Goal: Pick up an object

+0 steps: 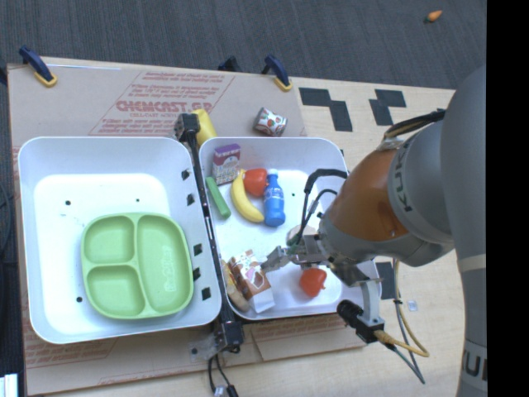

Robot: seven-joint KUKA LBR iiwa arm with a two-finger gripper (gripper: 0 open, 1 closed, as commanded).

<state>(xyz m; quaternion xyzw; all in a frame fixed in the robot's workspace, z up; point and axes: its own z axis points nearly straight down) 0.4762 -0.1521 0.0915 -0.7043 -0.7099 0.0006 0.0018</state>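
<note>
grey arm low over right bin, nothing lifted yet

i read the arm (405, 197) as reaching in from the right, its orange band above the right bin (331, 151). left bin (33, 222) carries a green divided tray (136, 265). in the right bin: banana (245, 201), blue bottle (274, 198), green stick (217, 197), a small carton (226, 162), a snack packet (246, 281) at the near wall, and a red tomato-like piece (313, 281). gripper (291, 255) sits between packet and red piece; i cannot tell whether it is spread or clenched. i judge no object is picked; the grasp and lift are left.
</note>
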